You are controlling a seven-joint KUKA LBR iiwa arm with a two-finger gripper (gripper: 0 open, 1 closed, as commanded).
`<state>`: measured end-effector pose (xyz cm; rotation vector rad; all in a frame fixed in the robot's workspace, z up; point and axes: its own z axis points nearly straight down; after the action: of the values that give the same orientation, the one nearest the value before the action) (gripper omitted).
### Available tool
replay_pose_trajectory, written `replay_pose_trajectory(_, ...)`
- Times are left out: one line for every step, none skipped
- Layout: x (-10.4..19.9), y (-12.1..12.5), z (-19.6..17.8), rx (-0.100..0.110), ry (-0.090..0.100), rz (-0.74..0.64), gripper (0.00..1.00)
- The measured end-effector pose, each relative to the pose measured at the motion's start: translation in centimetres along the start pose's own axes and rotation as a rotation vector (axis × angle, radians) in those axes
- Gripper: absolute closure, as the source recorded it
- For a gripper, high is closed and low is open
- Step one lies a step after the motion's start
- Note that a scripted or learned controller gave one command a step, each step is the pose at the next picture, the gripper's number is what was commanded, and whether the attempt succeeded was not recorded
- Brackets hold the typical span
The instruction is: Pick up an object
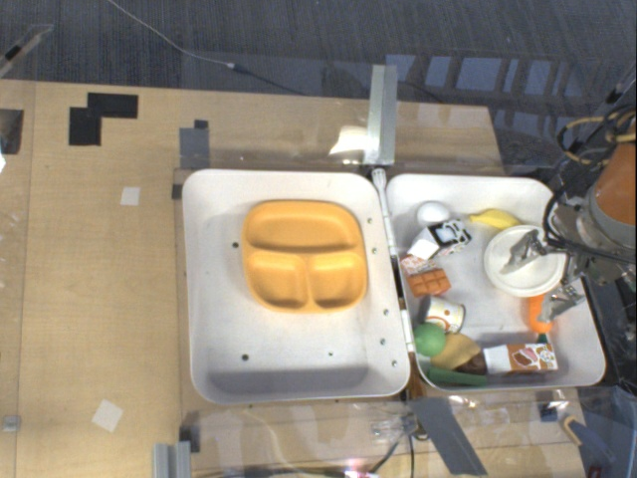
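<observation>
Pincer (545,277) over right bin (595,361), round white bowl (513,264) beneath, upright

We see a pale wooden surface (90,297) carrying two shallow white bins side by side: the left bin (214,366) and the right bin (587,361), their inner rims touching.

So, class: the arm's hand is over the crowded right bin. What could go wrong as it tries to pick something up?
1. The hand sits over the white bowl; its smooth rim may slip free.
2. The orange item and yellow banana lie close beside the bowl and could be knocked.
3. The bin's right wall is near, so the hand may hit it.
</observation>
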<state>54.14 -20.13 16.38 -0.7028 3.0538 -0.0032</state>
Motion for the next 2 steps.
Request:
replay_pose_trajectory(2.2,0.8,5.4,0.004,-0.003,0.03,0.0)
replay_pose_trajectory(2.2,3.0,7.1,0.014,-0.009,-0.081,0.0)
